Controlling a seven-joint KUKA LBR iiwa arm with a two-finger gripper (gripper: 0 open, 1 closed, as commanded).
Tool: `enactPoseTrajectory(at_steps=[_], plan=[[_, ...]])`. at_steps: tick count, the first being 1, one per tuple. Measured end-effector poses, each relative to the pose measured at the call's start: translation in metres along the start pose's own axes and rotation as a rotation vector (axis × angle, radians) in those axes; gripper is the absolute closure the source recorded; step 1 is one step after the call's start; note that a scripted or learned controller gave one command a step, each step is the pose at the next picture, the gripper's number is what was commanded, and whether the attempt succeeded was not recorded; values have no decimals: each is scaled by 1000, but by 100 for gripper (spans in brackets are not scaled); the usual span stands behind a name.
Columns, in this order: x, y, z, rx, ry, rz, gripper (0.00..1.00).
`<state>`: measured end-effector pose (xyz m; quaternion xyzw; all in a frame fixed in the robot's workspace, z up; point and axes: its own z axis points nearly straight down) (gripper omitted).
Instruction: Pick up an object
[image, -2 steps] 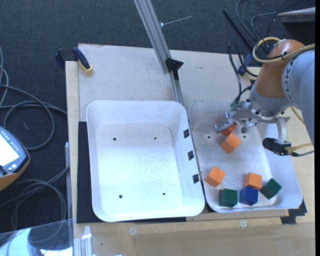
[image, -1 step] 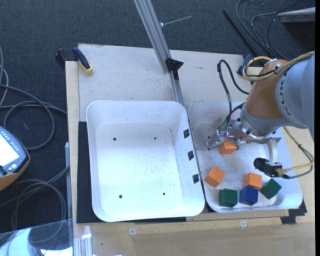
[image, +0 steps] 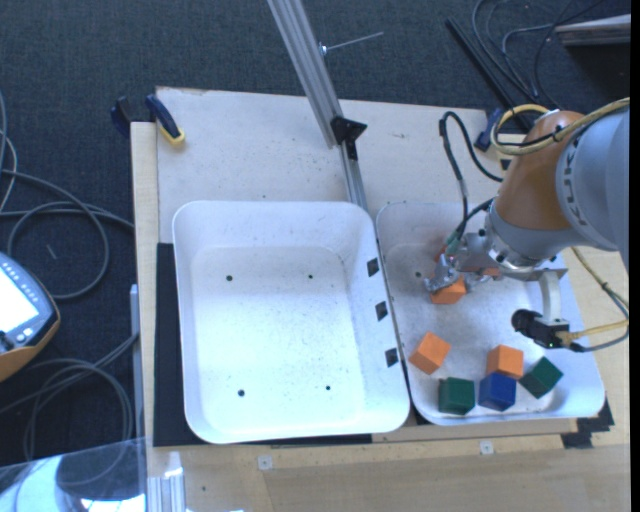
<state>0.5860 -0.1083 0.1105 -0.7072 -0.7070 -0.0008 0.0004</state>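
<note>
A grey robot arm with an orange band reaches into the right bin (image: 585, 395), one of two shallow white bins side by side on a bench. Its gripper (image: 447, 275) sits low near the bin's middle, directly over an orange block (image: 448, 292); whether the fingers are closed on the block cannot be told from this slanted view. To do this step well, the fingers should straddle the block squarely and close firmly before any lift (a skewed pinch would likely squirt it away). Counted along the bin's near edge: two more orange blocks (image: 432, 352) (image: 506, 360), two green blocks (image: 457, 394) (image: 541, 377) and one blue block (image: 497, 390). The left bin (image: 200, 225) sits alongside.
</note>
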Motion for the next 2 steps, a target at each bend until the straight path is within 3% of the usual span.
enactPoseTrajectory(at_steps=[1,2], plan=[[83,22,-124,-9,1,-8,100],[146,-29,-87,11,2,-7,100]])
